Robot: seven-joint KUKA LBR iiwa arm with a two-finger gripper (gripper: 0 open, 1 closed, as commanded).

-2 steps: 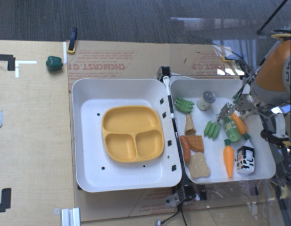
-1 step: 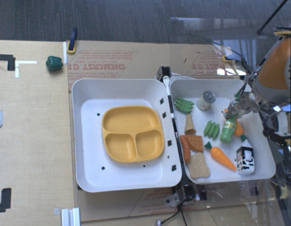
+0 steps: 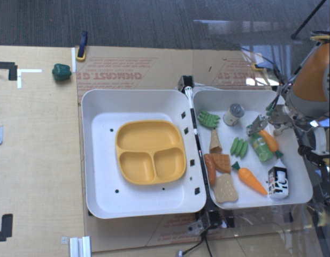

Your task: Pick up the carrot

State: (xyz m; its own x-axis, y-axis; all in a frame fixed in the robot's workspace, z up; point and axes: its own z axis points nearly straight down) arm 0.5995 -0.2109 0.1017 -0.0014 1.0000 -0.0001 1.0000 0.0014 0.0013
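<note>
The carrot (image 3: 251, 180) is orange with a small green top. It lies in the front middle of the right bin (image 3: 298, 197), with its tip pointing to the front right. My gripper (image 3: 259, 126) hangs over the back right part of that bin, up and to the right of the carrot and well apart from it. Just under the gripper lie a green bottle-shaped toy (image 3: 261, 149) and a small orange piece (image 3: 269, 140). Nothing shows between the gripper and the carrot.
The right bin is crowded with a black-and-white carton (image 3: 278, 182) right of the carrot, green pods (image 3: 239, 146), a bread slice (image 3: 225, 189), a cone (image 3: 215, 141), a leafy green toy (image 3: 208, 119) and a grey can (image 3: 235, 113). A yellow divided plate (image 3: 151, 151) sits in the left bin (image 3: 95, 143).
</note>
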